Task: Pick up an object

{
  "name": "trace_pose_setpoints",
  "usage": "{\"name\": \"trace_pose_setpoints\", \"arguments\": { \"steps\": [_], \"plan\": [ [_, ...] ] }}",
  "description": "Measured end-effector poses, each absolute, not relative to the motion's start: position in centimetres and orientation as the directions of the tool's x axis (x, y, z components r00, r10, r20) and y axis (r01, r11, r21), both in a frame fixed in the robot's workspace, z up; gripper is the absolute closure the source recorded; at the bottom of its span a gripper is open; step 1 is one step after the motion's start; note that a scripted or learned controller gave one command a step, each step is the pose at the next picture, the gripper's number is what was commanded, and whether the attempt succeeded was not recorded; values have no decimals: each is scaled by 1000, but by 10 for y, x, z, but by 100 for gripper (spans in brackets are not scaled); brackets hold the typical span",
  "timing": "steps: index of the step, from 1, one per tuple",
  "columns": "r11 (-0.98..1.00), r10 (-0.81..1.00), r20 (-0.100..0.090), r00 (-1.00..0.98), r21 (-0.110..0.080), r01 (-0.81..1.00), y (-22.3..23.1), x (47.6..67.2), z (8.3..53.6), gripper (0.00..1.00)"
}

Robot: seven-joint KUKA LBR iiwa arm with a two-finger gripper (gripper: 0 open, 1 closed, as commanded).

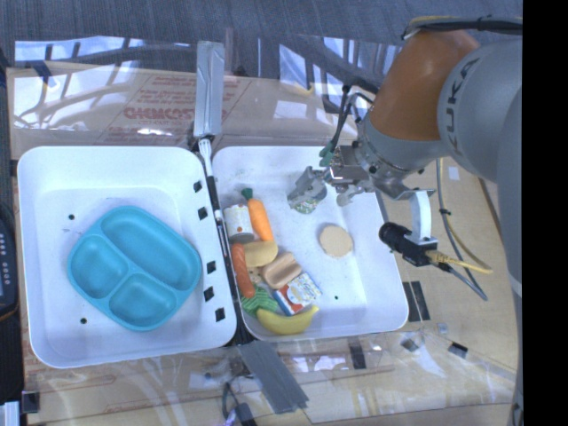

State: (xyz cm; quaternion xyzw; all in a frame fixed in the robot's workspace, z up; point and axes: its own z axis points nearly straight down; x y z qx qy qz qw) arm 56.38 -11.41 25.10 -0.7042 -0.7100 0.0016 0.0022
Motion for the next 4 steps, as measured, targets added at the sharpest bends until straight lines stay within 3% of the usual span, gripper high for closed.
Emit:
{"name": "trace_pose_setpoints", "arguments": {
  "steps": [1,2,3,4],
  "plan": [
    [127,992,-6,-127,5,992,-109,579,113,0],
    [65,998,-12,-65,8,998,-114,584,98,0],
    [72,997,-7,-72,3,997,-111,583,106,100],
    [-43,999,0,43,8,999,-99,639,238,100]
  ]
}}
